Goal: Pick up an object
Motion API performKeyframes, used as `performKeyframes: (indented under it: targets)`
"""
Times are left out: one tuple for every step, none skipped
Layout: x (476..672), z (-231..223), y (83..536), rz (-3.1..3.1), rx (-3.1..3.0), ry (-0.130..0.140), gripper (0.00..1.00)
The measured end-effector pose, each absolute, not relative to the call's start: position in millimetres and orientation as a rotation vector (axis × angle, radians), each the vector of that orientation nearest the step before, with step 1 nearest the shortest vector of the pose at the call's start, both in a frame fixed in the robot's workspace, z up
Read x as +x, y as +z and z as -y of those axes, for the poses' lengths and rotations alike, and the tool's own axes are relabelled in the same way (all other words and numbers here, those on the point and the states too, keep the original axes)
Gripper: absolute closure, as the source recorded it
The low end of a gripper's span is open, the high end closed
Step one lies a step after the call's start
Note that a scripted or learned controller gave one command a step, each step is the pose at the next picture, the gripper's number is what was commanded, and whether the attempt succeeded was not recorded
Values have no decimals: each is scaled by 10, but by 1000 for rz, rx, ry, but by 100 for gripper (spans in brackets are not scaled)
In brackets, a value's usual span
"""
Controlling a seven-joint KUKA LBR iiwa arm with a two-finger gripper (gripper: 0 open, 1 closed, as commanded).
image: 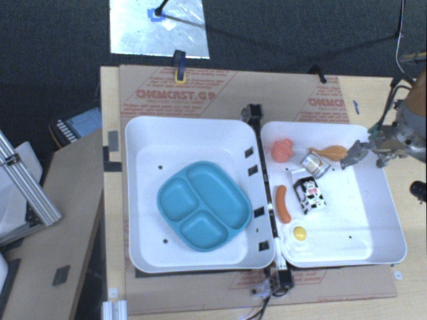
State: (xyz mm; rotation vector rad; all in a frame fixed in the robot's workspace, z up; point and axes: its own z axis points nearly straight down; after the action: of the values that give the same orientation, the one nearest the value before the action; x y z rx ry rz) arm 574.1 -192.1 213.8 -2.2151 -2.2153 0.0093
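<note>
The right bin (383, 199) holds several small things: a pink toy fruit (282, 150), a silver can (314, 164), an orange-brown drumstick-shaped piece (331, 153), a red sausage (283, 203), a black-and-white cow-patterned carton (310, 195) and a fried egg (299, 234). My gripper (367, 157) hangs over the bin's far right corner, just right of the drumstick piece. Its fingers stand open, with nothing between them. One fingertip (351, 155) is close to the drumstick's end.
A blue divided plate (202, 205) lies in the left bin (143, 179). A black clamp strip (260, 179) joins the two bins. The arm comes in from the right edge. A blue-handled clip (179, 65) sits at the bench's back.
</note>
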Motion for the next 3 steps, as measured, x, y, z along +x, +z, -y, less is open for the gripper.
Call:
performKeyframes:
  targets:
    - [5769, 1916, 2208, 2226, -2219, -1, 0]
    - [5764, 1929, 1580, 2221, -2218, 3, 0]
    - [5697, 1968, 985, 2221, -2218, 2, 0]
